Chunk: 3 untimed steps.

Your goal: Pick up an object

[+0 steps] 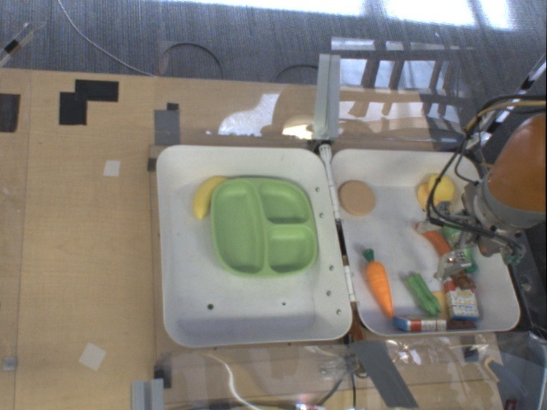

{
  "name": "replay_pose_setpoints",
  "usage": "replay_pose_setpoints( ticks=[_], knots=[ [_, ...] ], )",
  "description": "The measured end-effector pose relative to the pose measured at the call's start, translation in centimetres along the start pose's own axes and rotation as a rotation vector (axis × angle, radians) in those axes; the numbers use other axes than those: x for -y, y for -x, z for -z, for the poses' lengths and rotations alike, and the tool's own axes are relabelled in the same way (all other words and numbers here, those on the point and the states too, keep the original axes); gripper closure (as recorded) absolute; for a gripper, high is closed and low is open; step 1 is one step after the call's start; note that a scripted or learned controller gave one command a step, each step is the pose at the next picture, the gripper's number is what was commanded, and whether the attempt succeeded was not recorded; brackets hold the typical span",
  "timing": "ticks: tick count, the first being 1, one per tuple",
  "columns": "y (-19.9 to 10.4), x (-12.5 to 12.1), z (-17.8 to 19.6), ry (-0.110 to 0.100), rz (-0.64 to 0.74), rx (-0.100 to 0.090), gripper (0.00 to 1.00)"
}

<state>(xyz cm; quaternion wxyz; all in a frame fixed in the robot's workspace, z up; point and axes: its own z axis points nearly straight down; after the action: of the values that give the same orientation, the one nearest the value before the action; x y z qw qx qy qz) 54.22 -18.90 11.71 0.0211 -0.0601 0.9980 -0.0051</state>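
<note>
Wooden bench (pixel 77 254) bears two white bins (pixel 256 323); grey floor beyond; end effector (pixel 457 259) state unclear.

Grey KUKA arm (pixel 513 199), rounded casing, with a broad glossy orange band above the wrist. Thin black cables loop along its upper side. Small metallic two-finger gripper (pixel 453 261) below a dark, ringed wrist flange.

Left bin (pixel 179 314) on the surface (pixel 77 254) holds a divided tray (pixel 261 226) with a banana (pixel 203 196) at its left; right bin (pixel 385 314) holds a disc (pixel 356 198) behind a carrot (pixel 379 285), the hand (pixel 453 263) to their right.
</note>
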Motion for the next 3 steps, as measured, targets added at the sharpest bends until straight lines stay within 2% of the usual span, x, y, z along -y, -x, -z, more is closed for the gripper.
replay_pose_setpoints(
  ticks=[1, 2, 3],
  knots=[
    [0.2, 0.9, -2.8, 0.008, -0.029, -0.026, 0.0],
    [0.9, 0.9, -1.2, 0.002, -0.024, -0.008, 1.0],
    [0.8, 0.9, -1.3, 0.002, -0.023, -0.01, 0.0]
  ],
)
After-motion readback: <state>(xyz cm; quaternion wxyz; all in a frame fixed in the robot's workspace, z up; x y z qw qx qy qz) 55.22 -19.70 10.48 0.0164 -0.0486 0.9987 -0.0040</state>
